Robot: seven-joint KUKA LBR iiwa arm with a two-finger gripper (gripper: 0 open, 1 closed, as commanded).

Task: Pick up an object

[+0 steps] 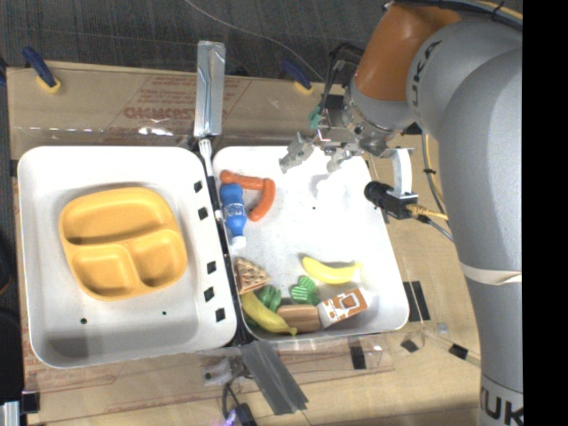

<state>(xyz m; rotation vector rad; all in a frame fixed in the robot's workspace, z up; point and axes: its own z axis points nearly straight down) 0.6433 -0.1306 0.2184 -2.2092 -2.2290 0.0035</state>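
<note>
My gripper [312, 158] hangs over the far end of the right bin [377, 238], its two fingers spread apart with nothing between them. Just left of it, near the bin's far left corner, lie an orange sausage [253, 192] and a small blue-capped bottle [234, 216]. Along the bin's near end sit a yellow banana [329, 271], a second banana [264, 313], a pizza slice [250, 276], a green vegetable [304, 289], a brown hot dog [298, 317] and a small orange-and-white carton [343, 306].
The left bin [40, 238] holds a yellow compartment tray [122, 240]. A metal divider bar [209, 87] stands at the far end between the bins. The grey arm with its orange band [395, 47] fills the right side.
</note>
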